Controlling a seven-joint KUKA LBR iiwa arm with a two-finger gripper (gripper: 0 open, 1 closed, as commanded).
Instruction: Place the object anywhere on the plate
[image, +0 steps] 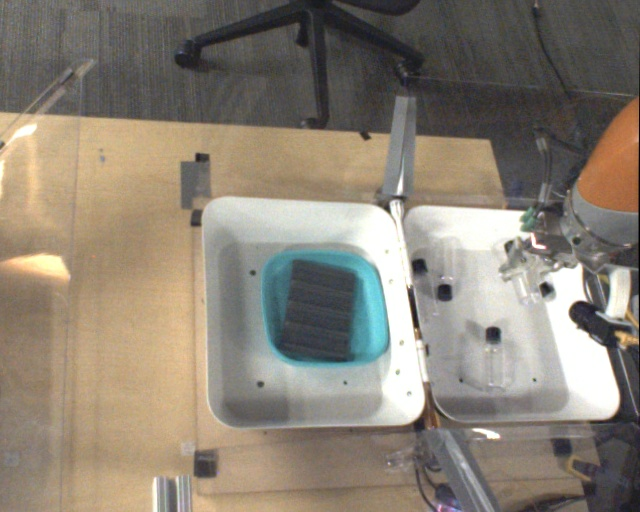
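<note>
A teal plate (374, 312) lies in the left bin (230, 330). On it rests a dark grey ridged block (319, 309), covering most of its middle. The right bin (560, 395) holds several small clear vials with black caps: one (443, 278) near its left wall, one (492, 356) toward the front, and a black cap (418, 266) by the divider. My gripper (527, 262) hovers over the right bin's back right part, far from the plate. A clear vial with a black cap (541, 288) sits right at the gripper; whether it is gripped is unclear.
The grey arm with its orange band (612, 170) enters from the right above the right bin. A metal bracket (401, 150) rises behind the seam between the bins. Cables and black fittings (600, 325) crowd the right bin's right edge.
</note>
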